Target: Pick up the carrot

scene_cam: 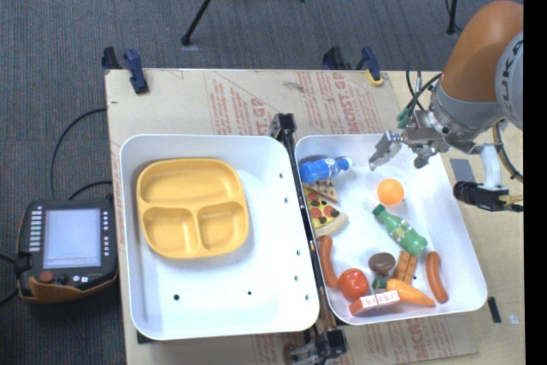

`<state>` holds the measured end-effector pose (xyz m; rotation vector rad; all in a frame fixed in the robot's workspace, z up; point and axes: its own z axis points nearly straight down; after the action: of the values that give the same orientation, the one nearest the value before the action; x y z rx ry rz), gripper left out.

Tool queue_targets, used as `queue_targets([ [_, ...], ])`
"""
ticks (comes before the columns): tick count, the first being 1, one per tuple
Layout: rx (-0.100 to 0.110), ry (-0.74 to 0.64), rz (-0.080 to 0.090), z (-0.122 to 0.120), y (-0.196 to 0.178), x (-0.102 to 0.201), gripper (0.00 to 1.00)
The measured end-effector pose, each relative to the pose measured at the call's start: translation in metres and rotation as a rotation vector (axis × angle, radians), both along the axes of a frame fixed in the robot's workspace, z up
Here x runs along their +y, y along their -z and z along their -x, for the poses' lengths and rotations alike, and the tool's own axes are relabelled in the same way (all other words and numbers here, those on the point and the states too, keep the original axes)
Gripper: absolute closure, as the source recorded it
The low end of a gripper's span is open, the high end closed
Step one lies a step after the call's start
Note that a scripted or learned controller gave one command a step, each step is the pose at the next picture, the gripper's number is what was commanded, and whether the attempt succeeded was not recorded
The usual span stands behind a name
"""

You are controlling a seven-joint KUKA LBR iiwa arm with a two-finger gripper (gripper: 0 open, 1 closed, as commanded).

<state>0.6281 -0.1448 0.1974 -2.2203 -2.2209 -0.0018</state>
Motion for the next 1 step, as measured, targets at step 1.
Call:
queue_targets([
  [1, -0.004, 0.016, 0.001, -0.0085, 0.0866, -0.0420, 0.00],
])
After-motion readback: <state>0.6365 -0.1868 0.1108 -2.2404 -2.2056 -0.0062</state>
